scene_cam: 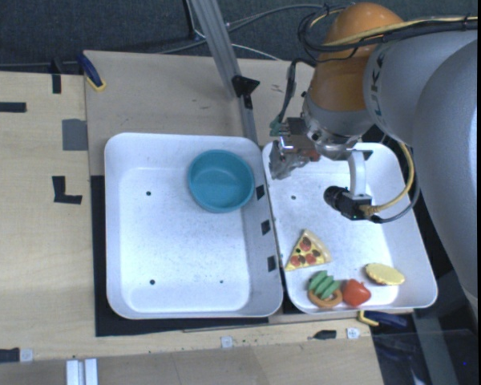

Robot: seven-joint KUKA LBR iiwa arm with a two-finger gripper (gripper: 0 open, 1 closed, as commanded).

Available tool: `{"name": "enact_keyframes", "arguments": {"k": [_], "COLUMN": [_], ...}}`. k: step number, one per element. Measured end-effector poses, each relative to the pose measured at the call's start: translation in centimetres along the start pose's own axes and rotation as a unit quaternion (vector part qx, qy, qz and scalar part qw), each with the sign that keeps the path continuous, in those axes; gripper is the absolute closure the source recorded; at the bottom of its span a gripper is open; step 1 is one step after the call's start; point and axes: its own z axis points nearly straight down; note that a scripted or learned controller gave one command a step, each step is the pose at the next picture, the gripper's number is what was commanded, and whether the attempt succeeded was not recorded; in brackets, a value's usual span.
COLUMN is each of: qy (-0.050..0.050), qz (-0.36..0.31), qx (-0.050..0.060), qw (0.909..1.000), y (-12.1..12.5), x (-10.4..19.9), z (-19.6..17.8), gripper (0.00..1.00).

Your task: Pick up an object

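Note:
My gripper (287, 160) hangs over the back left corner of the right bin (409, 239), below the arm's orange band. A blue bowl (220, 180) stands upright at the back right of the left bin (128, 215), to the left of the gripper. Toward the front of the right bin lie a pizza slice toy (307, 251), a green and orange toy (324, 288), a red tomato toy (355, 293) and a yellow oval toy (384, 274). Nothing shows held under the gripper.
The grey arm covers the back right of the right bin. A black cable piece (349, 202) hangs over the middle of that bin. A slanted metal rod (224, 54) rises behind the bins. The wooden bench (32, 215) lies to the left.

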Motion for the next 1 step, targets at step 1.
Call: {"name": "enact_keyframes", "arguments": {"k": [1], "qy": [0.0], "qz": [0.0], "qx": [-0.001], "qw": [1.0], "y": [1.19], "x": [5.08], "z": [-0.82], "gripper": [1.0]}}
